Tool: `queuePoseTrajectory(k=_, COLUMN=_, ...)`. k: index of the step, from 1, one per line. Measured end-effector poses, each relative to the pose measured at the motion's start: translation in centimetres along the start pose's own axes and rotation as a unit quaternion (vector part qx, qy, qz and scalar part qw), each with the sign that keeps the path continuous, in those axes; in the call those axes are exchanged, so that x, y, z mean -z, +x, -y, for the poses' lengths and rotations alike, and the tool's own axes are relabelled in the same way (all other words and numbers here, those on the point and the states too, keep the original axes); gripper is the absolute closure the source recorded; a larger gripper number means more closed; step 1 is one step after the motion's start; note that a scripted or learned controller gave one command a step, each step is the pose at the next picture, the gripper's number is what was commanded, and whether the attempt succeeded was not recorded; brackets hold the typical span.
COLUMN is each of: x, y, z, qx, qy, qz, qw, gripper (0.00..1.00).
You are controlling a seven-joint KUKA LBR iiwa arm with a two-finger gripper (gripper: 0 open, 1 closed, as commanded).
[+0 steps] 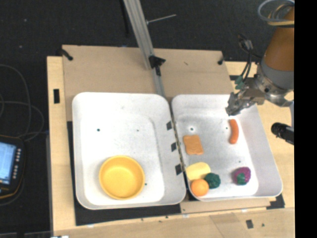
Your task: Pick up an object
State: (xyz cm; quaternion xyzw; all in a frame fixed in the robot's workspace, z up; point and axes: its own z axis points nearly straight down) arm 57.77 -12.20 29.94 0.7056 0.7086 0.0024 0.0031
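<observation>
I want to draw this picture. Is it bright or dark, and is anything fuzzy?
In the camera view, the two white bins are evenly bright with no strong glare; the floor around the bench is very dark. The yellow bowl casts only a faint shadow. The whole view is a little soft, so the purple item and the end effector look fuzzy.

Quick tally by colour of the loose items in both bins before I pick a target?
Yellow: 2, the bowl and the yellow block
Orange: 3, the sausage, the flat piece, the ball
Green: 1
Purple: 1
Total: 7
</observation>
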Motion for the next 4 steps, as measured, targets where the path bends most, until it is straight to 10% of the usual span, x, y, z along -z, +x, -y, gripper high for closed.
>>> queuePoseTrajectory(k=4, x=-4.3, y=19.4, z=-3.3, qx=0.000, qy=0.003, qz=0.001, qw=1.0000, gripper=1.00)
